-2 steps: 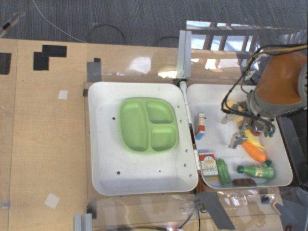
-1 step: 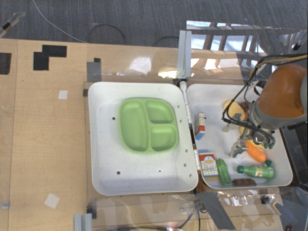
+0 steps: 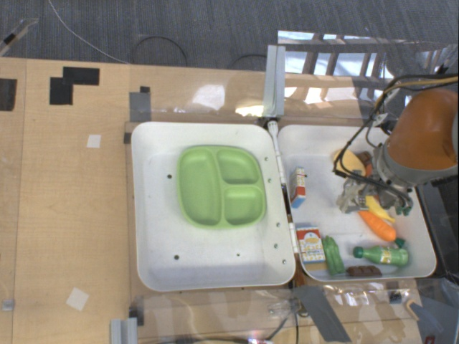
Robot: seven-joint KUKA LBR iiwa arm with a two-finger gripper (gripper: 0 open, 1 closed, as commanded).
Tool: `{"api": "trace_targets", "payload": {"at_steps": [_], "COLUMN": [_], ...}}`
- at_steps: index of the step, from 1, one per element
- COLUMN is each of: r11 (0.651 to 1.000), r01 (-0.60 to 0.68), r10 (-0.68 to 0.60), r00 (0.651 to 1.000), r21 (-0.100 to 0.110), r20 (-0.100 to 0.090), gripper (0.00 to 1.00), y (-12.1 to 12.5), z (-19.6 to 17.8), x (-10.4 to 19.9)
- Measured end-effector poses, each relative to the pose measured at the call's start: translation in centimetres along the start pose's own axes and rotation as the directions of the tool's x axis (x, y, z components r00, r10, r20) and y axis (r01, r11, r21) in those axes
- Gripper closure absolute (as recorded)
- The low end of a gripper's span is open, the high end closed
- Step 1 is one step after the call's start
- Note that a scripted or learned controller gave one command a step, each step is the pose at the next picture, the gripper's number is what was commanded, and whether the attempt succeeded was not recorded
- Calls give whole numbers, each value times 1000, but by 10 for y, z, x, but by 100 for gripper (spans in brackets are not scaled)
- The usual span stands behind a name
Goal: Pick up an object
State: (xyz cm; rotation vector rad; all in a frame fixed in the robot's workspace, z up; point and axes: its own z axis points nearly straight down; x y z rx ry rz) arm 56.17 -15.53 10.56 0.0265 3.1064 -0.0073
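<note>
Grey carpet behind a wooden bench (image 3: 64, 213); two white bins (image 3: 154, 264); tool (image 3: 369, 196) grip unclear.

The arm (image 3: 423, 131) shows a broad, rounded orange band above a grey wrist ring. Thin black cables loop from its far left side down to the gripper (image 3: 374, 198), a dull grey metal assembly with dark fittings and small greenish marks

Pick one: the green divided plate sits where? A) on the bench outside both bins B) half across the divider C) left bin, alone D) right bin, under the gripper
C: the green divided plate lies flat in the left bin, with nothing else beside it.
</note>
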Motion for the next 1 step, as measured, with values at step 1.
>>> {"api": "trace_targets", "payload": {"at_steps": [1], "r11": [1000], "r01": [1], "r10": [-1], "r00": [1000], "r21": [0], "r20": [-1], "gripper": [0], "y": [0], "z": [1], "x": [0]}}
